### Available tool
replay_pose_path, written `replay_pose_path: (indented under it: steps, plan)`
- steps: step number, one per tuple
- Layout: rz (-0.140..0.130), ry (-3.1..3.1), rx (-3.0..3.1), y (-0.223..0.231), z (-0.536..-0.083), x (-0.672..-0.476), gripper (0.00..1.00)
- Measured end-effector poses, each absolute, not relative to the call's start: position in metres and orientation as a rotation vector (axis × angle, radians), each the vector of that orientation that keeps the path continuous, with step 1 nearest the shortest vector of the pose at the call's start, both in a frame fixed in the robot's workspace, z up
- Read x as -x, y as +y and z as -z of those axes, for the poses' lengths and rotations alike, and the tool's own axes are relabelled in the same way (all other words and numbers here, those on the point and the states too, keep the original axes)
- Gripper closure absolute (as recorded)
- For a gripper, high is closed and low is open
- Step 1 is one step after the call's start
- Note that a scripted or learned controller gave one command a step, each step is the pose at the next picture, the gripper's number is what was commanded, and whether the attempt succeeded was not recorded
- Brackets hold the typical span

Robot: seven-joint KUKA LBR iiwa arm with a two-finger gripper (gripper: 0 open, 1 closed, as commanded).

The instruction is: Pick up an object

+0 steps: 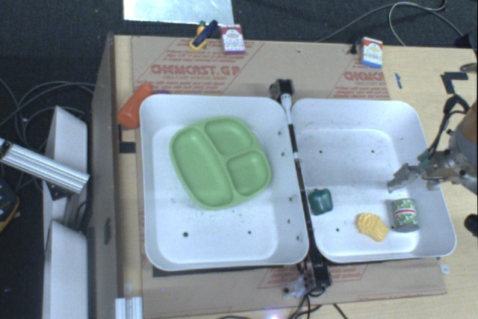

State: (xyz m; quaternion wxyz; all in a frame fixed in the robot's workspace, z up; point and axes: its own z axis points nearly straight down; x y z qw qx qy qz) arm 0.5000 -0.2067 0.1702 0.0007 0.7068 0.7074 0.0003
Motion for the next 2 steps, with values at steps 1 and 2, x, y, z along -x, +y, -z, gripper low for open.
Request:
replay_pose_path:
  steps: [1,2]
  plan:
    - [-0.002,2.219,-2.218,-0.207,-0.212,-0.487,0.00]
    - [-0.001,2.221,-2.219,-0.206,-0.196,-0.487,0.00]
